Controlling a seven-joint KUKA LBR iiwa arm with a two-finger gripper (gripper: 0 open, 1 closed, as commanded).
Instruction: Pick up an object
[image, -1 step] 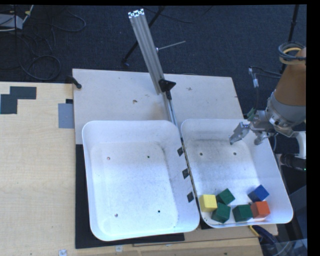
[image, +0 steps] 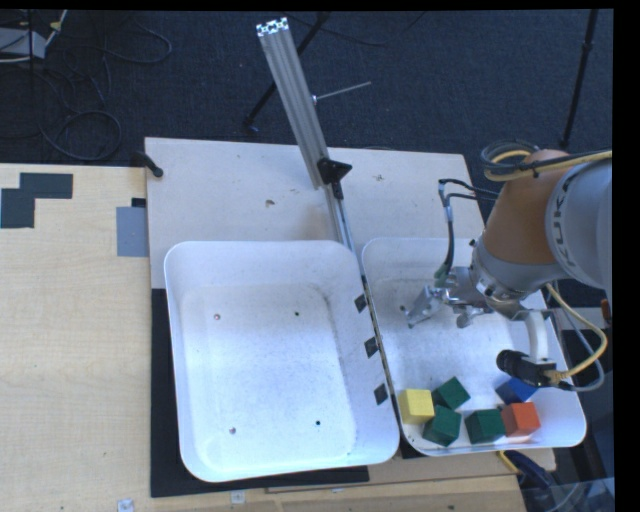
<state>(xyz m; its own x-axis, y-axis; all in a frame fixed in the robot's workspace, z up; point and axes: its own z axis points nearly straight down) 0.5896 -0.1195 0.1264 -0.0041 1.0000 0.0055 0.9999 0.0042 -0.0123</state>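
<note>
Six small blocks are seen huddled at the near end of the right bin (image: 395, 262): a yellow block (image: 417, 404), three green blocks (image: 452, 392) (image: 442, 426) (image: 485, 425), an orange block (image: 521, 418) and a blue block (image: 516, 390) that is partly hidden by a black cable fitting. The yellow block and the two nearest green ones are touching or almost touching; the third green block is pressed against the orange one.

Several failures can be foreseen. Because the blocks are packed so closely, a finger could be brought down on top of a neighbour rather than beside the chosen block, and the cluster would be pushed apart instead of gripped. The blocks nearest the rim could be jammed against the bin wall, leaving no room for a finger. The blue block is crowded by the cable, so a descent there could be fouled.

The gripper (image: 437, 305) is held over the bare middle of the right bin, well apart from the blocks, which lie nearer the camera. Its fingers are seen spread fairly wide, and nothing is held between them. The left bin (image: 200, 262) lies just beside, on the worktop (image: 230, 190).
</note>
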